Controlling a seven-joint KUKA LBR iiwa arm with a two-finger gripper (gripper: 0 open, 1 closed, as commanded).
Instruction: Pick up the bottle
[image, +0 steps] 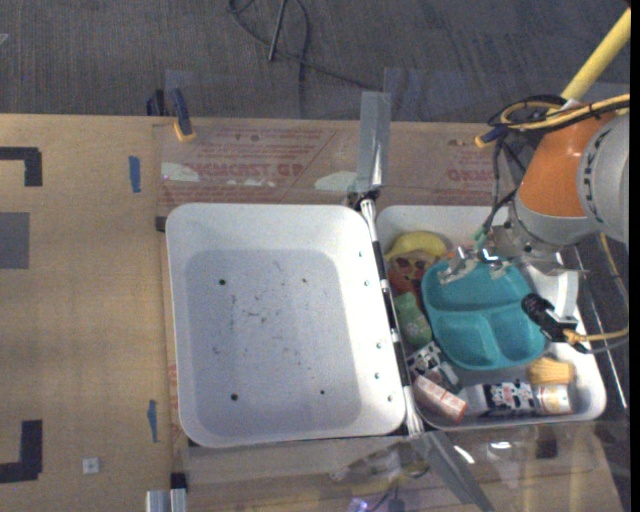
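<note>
1. Two shallow white bins sit side by side on the tabletop (80, 300): the left bin (190, 240) and the right bin (590, 395), which is crowded with things.
2. The bottle (525, 398) lies on its side along the near wall of the right bin, with a black-and-white label and an orange end pointing right.
3. A teal divided tray (485, 320) lies tilted over the middle of the right bin, covering much of what is under it. Its near edge is just beyond the bottle.
4. A yellow item (420, 243) and a round red-and-brown item (402, 270) lie at the far left of that bin, with a green item (413, 322) just nearer along the left wall.
5. A pink and white packet (440, 397) lies at the near left corner, just left of the bottle.
6. The arm (575, 180) reaches in from the right, with its orange band above the far right of the bin.
7. The gripper (478, 262) is down at the far edge of the teal tray, well apart from the bottle. Whether the fingers are spread or pressed together cannot be told here; nothing is seen between them.
</note>
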